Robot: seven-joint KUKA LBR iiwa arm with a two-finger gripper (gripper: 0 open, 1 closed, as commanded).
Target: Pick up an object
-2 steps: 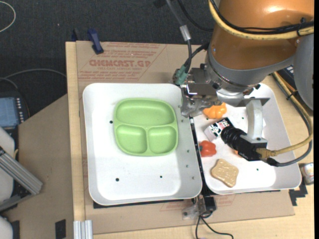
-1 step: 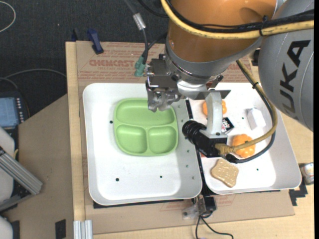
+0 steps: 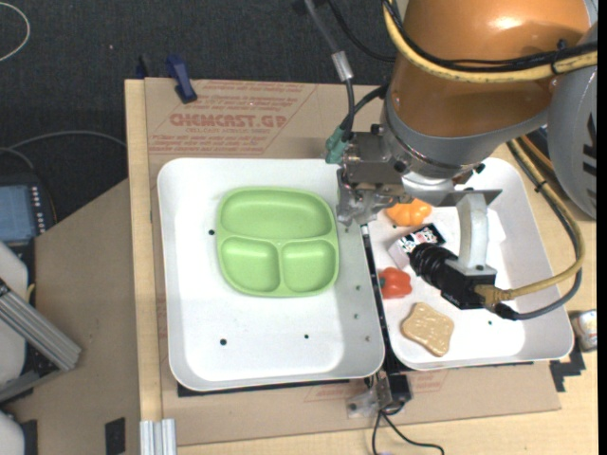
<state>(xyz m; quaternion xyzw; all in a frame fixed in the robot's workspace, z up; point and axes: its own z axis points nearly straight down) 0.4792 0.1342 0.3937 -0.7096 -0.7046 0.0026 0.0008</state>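
Note:
My gripper (image 3: 353,205) hangs under the big orange-banded wrist, over the left edge of the right bin (image 3: 531,254), close to the ridge between the two bins. An orange toy piece (image 3: 408,213) lies just to its right. A small black-and-white item (image 3: 414,240) sits below that. Further toward the front are a red piece (image 3: 395,281) and a tan, cracker-like piece (image 3: 427,329). Nothing shows between the gripper's tips, which the wrist partly hides.
The left bin (image 3: 190,330) holds a pale green divided plate (image 3: 278,241) in its upper middle. Bare white floor lies along that bin's front and left. The arm's body covers the back of the right bin.

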